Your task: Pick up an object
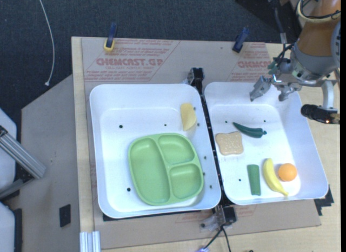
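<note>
Cardboard covered the tabletop [162,56] under two white bins. At upper right, the end effector [270,90] hung spread and empty over the right bin [308,137]. Below it lay a dark green pepper [250,130], bread slice [230,143], banana [273,178] and orange [287,172].

Dark blue-grey carpet [162,2] covers the floor. A white cable [46,24] trails across it. Cardboard sheeting [162,56] covers the bench, held by two clamps [111,37].

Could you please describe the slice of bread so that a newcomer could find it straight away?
Look in the right bin, against its left wall. The bread lies there, just below the dark green pepper. It is the only tan, speckled, squarish piece.
</note>
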Motion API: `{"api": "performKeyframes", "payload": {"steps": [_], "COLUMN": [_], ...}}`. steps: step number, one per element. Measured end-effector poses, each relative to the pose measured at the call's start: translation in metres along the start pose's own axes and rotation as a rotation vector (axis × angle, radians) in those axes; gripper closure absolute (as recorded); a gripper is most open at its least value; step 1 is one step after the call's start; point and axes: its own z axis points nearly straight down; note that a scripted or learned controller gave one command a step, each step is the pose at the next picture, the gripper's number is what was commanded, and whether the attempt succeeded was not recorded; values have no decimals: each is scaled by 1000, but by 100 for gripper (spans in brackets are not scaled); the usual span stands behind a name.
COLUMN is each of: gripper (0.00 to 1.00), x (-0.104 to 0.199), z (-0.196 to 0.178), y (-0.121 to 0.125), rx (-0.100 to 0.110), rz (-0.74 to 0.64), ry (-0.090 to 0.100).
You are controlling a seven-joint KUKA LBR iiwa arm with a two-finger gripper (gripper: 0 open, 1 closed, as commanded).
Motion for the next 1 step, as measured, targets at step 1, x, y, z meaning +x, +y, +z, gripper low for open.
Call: {"api": "performKeyframes", "payload": {"steps": [1], "gripper": [0], "x": [8], "z": [57], "y": [6], "rx": [3], "rz": [-2], "ry": [1]}}
